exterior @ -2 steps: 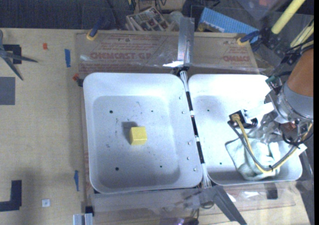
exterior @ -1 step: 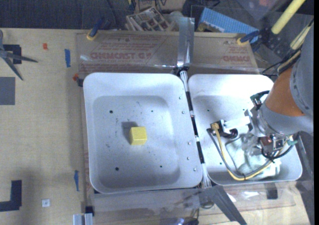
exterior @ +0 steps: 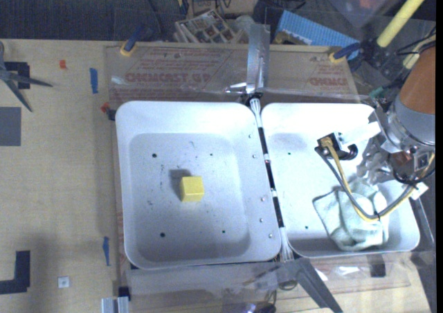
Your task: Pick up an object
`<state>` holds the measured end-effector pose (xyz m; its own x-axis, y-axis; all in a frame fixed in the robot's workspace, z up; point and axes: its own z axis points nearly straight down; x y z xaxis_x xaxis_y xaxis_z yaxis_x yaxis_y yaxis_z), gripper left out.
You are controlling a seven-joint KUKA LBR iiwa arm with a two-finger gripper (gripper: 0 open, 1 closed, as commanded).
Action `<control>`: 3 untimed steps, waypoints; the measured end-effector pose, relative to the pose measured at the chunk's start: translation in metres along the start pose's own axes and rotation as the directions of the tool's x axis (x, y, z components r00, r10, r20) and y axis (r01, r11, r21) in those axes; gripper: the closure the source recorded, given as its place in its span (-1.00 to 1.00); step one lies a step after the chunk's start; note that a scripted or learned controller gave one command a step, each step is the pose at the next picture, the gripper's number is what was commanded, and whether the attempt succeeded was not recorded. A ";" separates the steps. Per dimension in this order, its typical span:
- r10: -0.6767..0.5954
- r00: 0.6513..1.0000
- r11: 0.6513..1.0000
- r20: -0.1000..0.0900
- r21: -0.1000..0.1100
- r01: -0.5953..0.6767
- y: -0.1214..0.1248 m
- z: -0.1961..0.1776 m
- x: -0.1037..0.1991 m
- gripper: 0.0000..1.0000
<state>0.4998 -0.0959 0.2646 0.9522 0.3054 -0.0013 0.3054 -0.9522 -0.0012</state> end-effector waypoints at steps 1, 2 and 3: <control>0.079 0.997 0.997 -0.001 -0.001 -0.079 -0.039 -0.082 0.016 1.00; 0.106 0.994 0.994 0.002 0.001 -0.106 -0.052 -0.052 -0.005 1.00; 0.103 0.995 0.995 0.003 0.001 -0.103 -0.053 -0.062 -0.004 1.00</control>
<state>0.4800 -0.0469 0.3264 0.9787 0.2054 -0.0044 0.2054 -0.9787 -0.0024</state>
